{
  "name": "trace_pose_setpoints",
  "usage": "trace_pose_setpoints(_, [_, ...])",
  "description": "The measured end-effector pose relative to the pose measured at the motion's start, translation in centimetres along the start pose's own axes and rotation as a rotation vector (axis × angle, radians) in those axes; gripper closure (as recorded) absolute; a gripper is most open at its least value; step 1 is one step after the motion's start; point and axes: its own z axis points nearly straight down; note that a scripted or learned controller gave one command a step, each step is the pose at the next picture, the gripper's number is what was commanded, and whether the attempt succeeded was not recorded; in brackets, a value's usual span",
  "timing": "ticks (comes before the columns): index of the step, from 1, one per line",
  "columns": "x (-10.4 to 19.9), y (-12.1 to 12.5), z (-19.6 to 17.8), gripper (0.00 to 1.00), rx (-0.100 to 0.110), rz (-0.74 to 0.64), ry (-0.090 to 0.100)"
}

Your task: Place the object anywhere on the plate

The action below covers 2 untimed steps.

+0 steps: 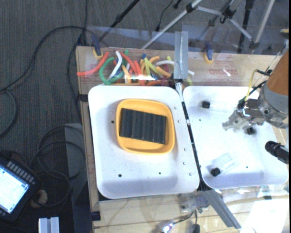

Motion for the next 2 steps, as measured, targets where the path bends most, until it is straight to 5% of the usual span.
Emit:
trace_pose_setpoints(1, [5.6, -4.9, 8.8, 1.00, -0.014, -0.258, -0.015])
trace_pose_setpoints(2, [9.9, -6.2, 2.4, 1.00, 0.000, -0.331, 0.000])
